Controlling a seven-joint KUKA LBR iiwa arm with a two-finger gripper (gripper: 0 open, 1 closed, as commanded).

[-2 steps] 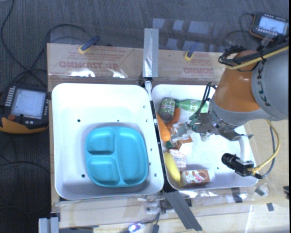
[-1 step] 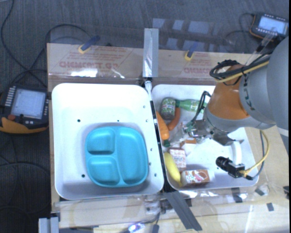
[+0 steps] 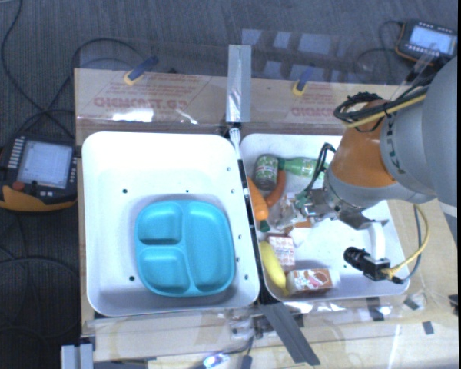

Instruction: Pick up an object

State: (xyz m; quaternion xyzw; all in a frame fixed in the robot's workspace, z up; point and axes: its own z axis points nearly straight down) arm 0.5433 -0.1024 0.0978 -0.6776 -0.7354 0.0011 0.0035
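A blue divided plate [image 3: 186, 245] is parked in the left bin [image 3: 107, 160]. The right bin [image 3: 396, 241] is packed with a green bottle [image 3: 280, 166], a banana [image 3: 273, 266] and a brown packet [image 3: 309, 280]. The gripper [image 3: 303, 206] is lowered mid-pile, jaws' state can't be told.

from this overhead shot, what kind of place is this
Likely a robotics lab test bench: a grey arm reaches into a white bin of mixed grocery items, with teach pendants and loose cables on carpet.

Glossy turquoise plastic tray [image 3: 186, 246]
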